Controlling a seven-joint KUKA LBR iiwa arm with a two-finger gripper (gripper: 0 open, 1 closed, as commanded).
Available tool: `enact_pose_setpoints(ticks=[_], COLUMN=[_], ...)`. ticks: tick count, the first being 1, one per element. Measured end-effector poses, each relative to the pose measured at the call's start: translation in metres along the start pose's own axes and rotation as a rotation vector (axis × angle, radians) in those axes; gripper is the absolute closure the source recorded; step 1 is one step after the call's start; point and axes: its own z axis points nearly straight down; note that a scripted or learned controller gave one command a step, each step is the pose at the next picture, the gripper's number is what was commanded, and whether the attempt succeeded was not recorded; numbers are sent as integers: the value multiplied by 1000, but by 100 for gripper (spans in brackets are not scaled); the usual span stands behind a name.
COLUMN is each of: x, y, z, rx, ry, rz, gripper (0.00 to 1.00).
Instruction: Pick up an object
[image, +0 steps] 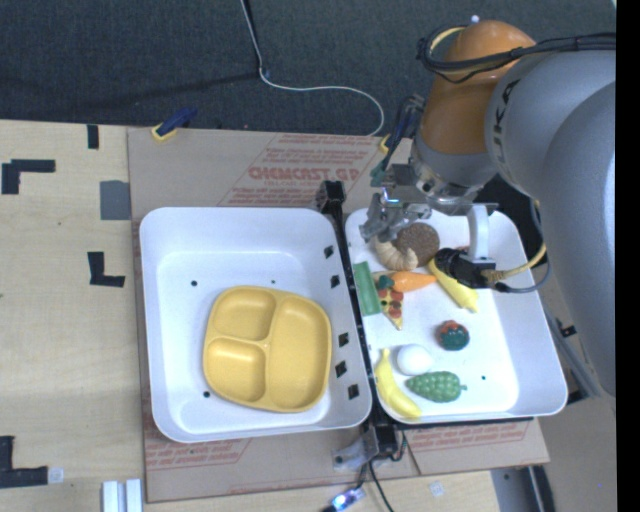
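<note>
**Arm low over the crowded right bin**

While the grey arm leans in from the right, its orange band sits high above the far end of the right bin, and the gripper hangs down at that bin's back left corner. From where I stand its metal fingers are a tangle of shine and shadow, and I cannot tell whether they are spread or closed, or whether anything sits between them.

Just beside the gripper lies a brown, rough, roundish object, with a pale tan knobbly piece touching it on the near side. Either could be the thing to lift; both rest on the bin floor as far as I can see. A carrot lies just in front of them, pointing toward a yellow banana-like piece that slants away to the right. A green stick-shaped object lies along the bin's left wall.

Closer to me, a dark green and red item sits apart in the middle of the bin. Near the front edge a white egg touches a bumpy green cluster, and a second yellow banana curves along the left wall beside them.

Over in the left bin rests a yellow divided plate, with three compartments, lying flat. Both bins stand on a cardboard sheet, and a thin white cable trails across the dark surface behind.
</note>
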Motion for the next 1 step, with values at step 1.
enact_pose_setpoints(ticks=[1], x=[17], y=[5], z=[2], rx=[2], ry=[-1], rz=[4], gripper=[100])
